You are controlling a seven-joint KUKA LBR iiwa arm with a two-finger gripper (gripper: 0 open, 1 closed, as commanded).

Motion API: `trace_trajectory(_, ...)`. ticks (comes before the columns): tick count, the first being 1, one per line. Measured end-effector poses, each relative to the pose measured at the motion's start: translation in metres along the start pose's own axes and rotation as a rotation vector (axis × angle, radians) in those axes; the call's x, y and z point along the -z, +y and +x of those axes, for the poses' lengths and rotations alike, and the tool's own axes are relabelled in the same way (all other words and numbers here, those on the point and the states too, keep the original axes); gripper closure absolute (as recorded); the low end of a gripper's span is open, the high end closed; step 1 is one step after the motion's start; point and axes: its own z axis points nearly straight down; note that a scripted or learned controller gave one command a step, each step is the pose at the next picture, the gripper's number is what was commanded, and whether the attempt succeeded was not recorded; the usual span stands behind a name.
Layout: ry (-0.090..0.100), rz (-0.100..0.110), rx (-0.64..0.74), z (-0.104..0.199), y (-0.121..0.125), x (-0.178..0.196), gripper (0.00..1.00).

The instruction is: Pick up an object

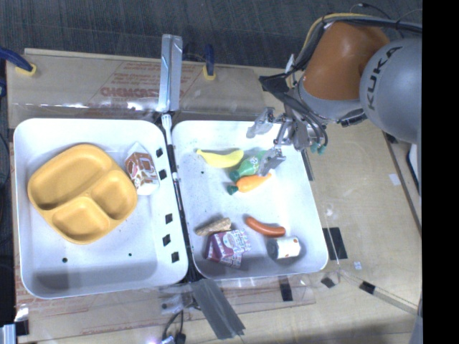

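**Hand Low Over the Right Bin, Nothing Grasped Yet**

Reaching in from the right, with the hand (276, 149) hanging over the upper part of the right bin (310, 213). Cannot tell whether clenched or released: too small and too cluttered with metal and cables at the wrist to judge. No object visibly between the tips, so no claim of a grasp.

Closest to the hand: a green toy (247, 167) touching or just below the tip, a toy carrot (251, 183) just beneath that, and a toy banana (220, 157) a little further out, away from the arm. Well below the hand, toward the near rim: a toy sausage (265, 228), a small white-and-dark cylinder (284, 248), a red printed packet (228, 248) and a brown stick-like piece (213, 226). Far across, in the left bin (93, 274): a yellow divided tray (80, 190) and a small brown-and-white packet (142, 170).

Judged as the approach or descent step, aimed at the cluster of green toy and carrot. Next move calls for settling the tips on either side of one single item, closing firmly, then lifting straight up. Crowding of the three toys likely to cause a nudge or a slip; clean separation needed before closing.
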Motion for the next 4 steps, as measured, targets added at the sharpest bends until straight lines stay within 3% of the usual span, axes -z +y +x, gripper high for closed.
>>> trace_trajectory(1,-0.002,-0.001,0.732,-0.006,-0.020,0.066,0.00)
trace_trajectory(2,0.002,-0.004,0.957,0.018,-0.009,-0.073,0.00)
trace_trajectory(3,0.000,-0.002,1.351,0.024,-0.024,-0.088,0.00)
trace_trajectory(4,-0.001,-0.001,1.353,0.023,-0.023,-0.076,1.00)
